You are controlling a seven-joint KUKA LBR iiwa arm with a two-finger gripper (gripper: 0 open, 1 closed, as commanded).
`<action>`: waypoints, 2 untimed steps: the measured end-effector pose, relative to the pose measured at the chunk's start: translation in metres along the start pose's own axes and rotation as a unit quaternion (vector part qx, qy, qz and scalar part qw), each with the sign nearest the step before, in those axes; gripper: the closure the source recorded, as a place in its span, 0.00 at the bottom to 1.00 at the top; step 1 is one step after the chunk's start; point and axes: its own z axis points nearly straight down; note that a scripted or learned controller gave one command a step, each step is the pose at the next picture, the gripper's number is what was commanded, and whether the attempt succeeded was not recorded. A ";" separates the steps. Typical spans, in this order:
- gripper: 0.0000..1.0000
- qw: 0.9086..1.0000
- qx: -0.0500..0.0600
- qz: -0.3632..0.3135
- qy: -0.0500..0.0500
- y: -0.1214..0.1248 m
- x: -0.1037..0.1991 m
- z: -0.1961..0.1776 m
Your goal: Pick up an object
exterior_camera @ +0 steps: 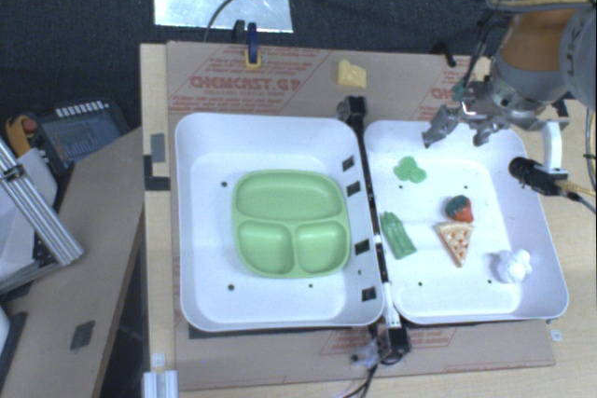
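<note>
The counter (112,228) carries two white bins side by side, and the right bin (532,294) serves as the landmark here. Touching its left wall is the left bin (201,154), which holds a green divided tray (287,224). The arm (546,23) hangs over the right bin's far right corner, and its end effector (459,128) sits just above the bin's far rim with the two fingers spread apart and nothing between them. Inside the right bin, a long green piece (397,236) lies near the left wall, a pizza slice (456,243) near the middle, a white lump (512,266) by the right wall, a green leafy piece (409,170) toward the far side, and a small red and green piece (458,208) just beyond the pizza slice.
</note>
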 end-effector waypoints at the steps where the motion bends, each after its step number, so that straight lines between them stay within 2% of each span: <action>1: 0.00 1.000 -0.001 0.001 0.000 0.006 -0.004 0.059; 2: 0.00 1.000 0.000 0.001 0.000 0.000 -0.002 0.103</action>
